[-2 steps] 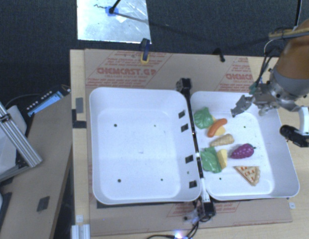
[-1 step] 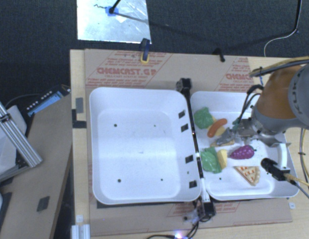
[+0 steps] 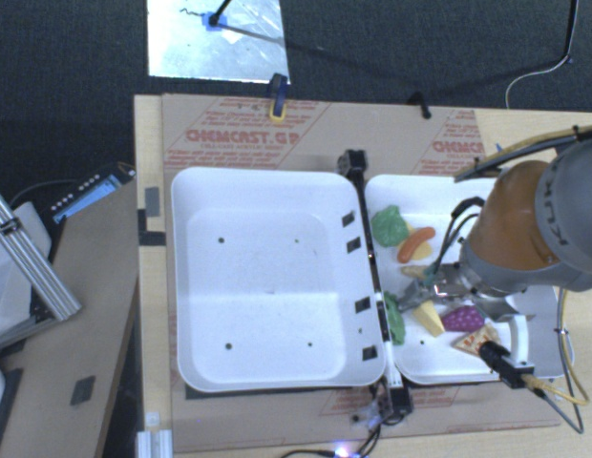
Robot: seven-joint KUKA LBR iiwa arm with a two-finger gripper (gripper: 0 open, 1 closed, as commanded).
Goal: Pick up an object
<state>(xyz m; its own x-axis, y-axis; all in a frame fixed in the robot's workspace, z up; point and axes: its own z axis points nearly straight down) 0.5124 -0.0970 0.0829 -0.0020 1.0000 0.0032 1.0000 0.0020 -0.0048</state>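
- The end effector [image 3: 416, 297] is lowered into the right bin [image 3: 411, 195], where the toy foods are clustered; whether it is clenched cannot be told.
- A yellow wedge [image 3: 429, 320] lies just beside it, a likely target.

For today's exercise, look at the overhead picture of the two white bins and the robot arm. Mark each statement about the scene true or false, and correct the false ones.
1. The toy food lies in the right bin. True.
2. The claw hangs above the left bin. False: it is low over the right bin, among the items there.
3. An orange carrot-like piece lies beside a green leafy piece. True.
4. The purple grape bunch sits in the left bin. False: it is in the right bin, near the front edge.
5. A yellow wedge lies left of the purple grape bunch. True.
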